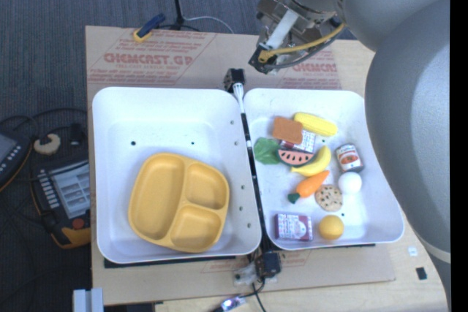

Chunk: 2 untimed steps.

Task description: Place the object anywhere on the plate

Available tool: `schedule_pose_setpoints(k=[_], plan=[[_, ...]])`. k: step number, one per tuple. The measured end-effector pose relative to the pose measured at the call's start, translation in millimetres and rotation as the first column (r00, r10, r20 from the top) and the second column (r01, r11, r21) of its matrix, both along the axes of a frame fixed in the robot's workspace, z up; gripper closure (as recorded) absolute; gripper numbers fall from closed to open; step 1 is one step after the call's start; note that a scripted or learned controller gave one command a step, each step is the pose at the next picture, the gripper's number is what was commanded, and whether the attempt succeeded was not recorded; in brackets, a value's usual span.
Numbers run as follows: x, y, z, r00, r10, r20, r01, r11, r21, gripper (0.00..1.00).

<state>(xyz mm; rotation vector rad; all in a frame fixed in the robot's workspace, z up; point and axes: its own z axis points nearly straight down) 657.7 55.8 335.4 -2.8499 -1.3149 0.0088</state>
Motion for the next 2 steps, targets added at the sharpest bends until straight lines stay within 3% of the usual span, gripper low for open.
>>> schedule_pose_setpoints(k=[1, 2], plan=[[-11, 37, 63, 0.947, -0.320, 0.007, 0.320, 0.947, 0.000, 1.00], [-29, 74, 86, 0.848, -0.530, 0.006, 0.530, 0.848, 0.000, 1.00]])
